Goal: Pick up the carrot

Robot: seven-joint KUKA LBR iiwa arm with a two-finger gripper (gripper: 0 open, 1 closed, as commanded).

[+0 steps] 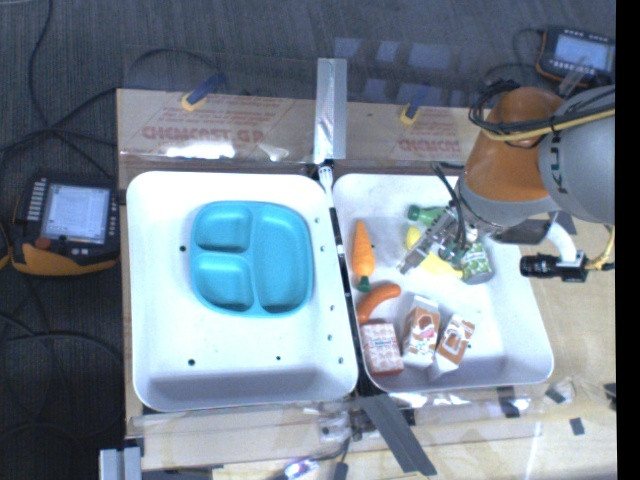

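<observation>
The carrot [363, 250] is orange with a green top and lies lengthwise at the left side of the right bin [520, 353], close to the divider. My gripper [437, 242] hangs over the middle of that bin, to the right of the carrot and apart from it, above a yellow item [432, 262]. Its grey fingers point down and left.
The left bin [160, 368] holds a blue divided plate [250, 256]. In the right bin lie an orange sausage-like piece [378, 298], a green bottle [424, 212], a green-capped jar [477, 265] and three small cartons [420, 336] along the front.
</observation>
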